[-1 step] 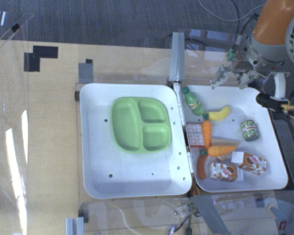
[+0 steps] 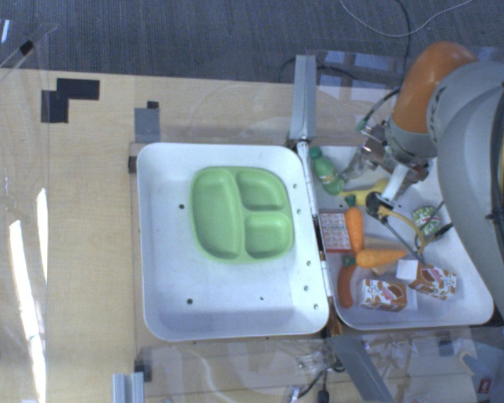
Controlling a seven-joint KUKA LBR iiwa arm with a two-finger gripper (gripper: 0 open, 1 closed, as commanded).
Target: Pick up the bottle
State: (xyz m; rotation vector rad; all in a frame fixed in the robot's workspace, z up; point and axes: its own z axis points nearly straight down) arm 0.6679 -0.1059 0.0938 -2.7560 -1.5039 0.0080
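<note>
Reaching in from the right, the tool [image 2: 359,173] is seen low over the right bin [image 2: 479,307]; whether it is open or closed cannot be told. The bottle [image 2: 325,172] is found just left of it, by the bin's wall. Carrots [image 2: 355,229] lie below.

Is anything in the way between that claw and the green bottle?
Nothing visible. The gripper sits just right of the bottle, which lies in the right bin's far-left corner against the wall. The carrot and other items lie nearer the camera, off that path.
</note>
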